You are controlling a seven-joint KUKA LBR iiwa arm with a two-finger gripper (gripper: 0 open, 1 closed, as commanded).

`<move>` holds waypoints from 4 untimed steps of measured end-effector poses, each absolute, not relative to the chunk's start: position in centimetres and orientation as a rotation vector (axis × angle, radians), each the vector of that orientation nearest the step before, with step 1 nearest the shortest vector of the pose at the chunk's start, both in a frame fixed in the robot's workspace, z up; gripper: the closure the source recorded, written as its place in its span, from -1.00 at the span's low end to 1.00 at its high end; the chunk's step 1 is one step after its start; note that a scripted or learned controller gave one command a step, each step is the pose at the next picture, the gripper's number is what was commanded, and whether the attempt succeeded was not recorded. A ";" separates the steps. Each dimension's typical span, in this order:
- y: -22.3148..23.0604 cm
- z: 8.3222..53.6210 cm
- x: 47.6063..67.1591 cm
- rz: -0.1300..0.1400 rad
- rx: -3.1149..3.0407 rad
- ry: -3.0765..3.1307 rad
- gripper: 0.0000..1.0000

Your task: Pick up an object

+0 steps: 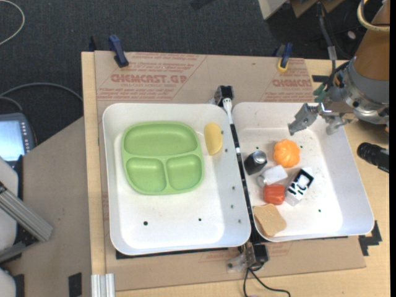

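- Candidate objects are sitting clustered in the right bin [346, 184], none lifted: orange ball [286, 153], dark round piece with a shiny top [255, 161] just left of it, small white block [274, 174] below both.
- Red piece [275, 194] is touching the white block's lower edge; black-and-white item [300, 185] is lying just beside it on the right.
- Tan slice [270, 219] is resting at the bin's near-left corner, partly over the rim.
- Gripper [317, 119] is hovering over the far part of the right bin, up and right of the orange ball, apart from every object.
- Fingers are standing apart, nothing between them: one grey finger [301, 119] is pointing down-left, the other is sitting further right.
- Left bin [124, 221] is holding a green divided tray [163, 156]; a yellow oblong item [213, 138] is lying just beside the tray's right edge.
- Both bins are sitting on a brown printed board [185, 73], clamped at the far edge by two blue clips [117, 50].
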State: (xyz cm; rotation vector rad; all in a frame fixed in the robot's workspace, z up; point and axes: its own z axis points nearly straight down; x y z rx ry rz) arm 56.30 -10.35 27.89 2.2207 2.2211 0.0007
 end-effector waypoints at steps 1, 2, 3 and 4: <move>-18.0 20.1 60.8 -0.004 2.225 2.215 -1.00; -14.8 21.9 60.1 0.000 2.219 2.226 -1.00; -14.5 8.5 59.3 -0.009 2.229 2.228 -1.00; -14.7 10.3 59.7 0.002 2.221 2.218 1.00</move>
